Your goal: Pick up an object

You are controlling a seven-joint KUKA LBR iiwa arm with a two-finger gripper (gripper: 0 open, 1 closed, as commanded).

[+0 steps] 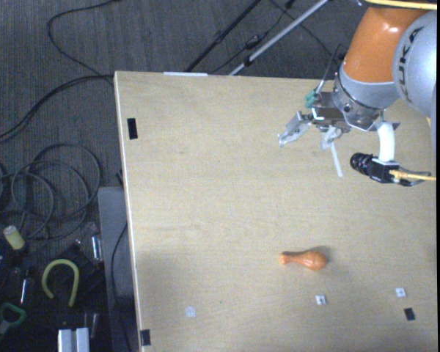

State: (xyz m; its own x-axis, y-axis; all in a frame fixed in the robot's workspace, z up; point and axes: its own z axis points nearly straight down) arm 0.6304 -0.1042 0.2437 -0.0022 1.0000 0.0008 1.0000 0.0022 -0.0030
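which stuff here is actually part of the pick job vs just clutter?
Job:
- orange pear-shaped object, lying on the bench, the only pickable thing
- gripper, jaws spread, nothing between them, up and well apart from the object
- tan bench top

Clutter:
- black cables coiled on the floor, left
- yellow-green U-shaped item
- small markers near the bench's lower edge

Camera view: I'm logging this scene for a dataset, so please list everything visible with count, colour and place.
Board: one, tan, centre, spanning to the right edge.
Pin-shaped object: one, orange, lying on the board, lower right.
Small markers: several, white and black, scattered near the board's lower edge; one black at upper left.
Cables: several, black, on the grey floor at left.
Hook-shaped item: one, yellow-green, floor, lower left.
Arm: one, grey with orange band, upper right.
Gripper: one, silver, above the board, jaws apart, holding nothing.
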